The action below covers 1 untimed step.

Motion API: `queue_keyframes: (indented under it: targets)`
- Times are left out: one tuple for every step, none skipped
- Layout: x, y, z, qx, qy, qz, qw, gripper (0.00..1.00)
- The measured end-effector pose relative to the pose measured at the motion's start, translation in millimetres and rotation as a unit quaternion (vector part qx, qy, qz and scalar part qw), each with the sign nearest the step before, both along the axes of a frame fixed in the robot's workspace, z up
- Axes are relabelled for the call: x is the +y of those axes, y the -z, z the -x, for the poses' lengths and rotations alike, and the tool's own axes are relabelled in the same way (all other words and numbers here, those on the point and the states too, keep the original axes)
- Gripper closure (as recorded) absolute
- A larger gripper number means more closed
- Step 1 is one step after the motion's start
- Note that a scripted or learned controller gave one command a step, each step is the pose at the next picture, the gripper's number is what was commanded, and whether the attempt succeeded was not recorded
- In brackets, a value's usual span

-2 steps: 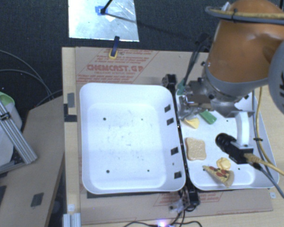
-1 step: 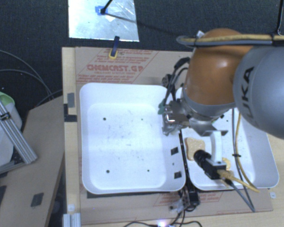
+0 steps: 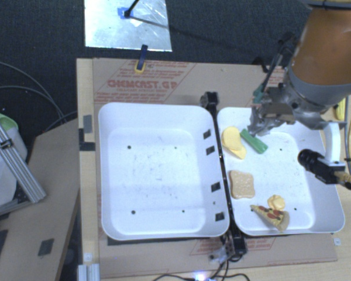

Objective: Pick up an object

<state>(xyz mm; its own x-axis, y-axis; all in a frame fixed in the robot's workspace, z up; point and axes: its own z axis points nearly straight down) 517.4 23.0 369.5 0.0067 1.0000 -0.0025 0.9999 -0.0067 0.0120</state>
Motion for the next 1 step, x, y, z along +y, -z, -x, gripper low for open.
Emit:
queue_keyframes:
  targets:
    - [54.2, 19.0, 31.5, 0.006, -0.008, -0.0023, 1.0000, 1.00]
